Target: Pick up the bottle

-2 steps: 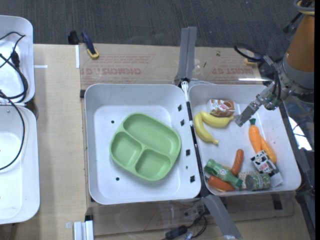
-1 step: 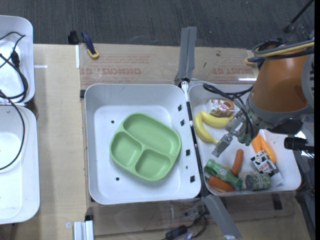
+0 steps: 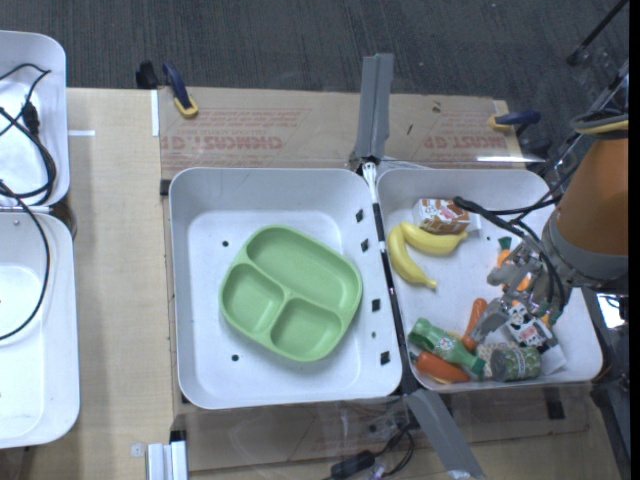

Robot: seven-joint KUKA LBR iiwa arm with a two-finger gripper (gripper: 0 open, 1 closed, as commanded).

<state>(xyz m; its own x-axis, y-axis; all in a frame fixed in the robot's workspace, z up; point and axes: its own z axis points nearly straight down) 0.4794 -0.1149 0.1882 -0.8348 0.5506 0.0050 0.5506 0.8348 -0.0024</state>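
Nearest the camera, along the front edge of the right bin (image 3: 590, 353), a green bottle (image 3: 445, 340) lies on its side, its long axis running left-to-right and dipping slightly toward the near wall; which end is the cap cannot be told. An orange carrot (image 3: 441, 368) lies just beside it. Above this clutter hangs the gripper (image 3: 522, 290); how far its claw is parted cannot be told. Farther back rests a banana (image 3: 415, 248). The left bin (image 3: 190, 298) holds a green divided plate (image 3: 290, 294).
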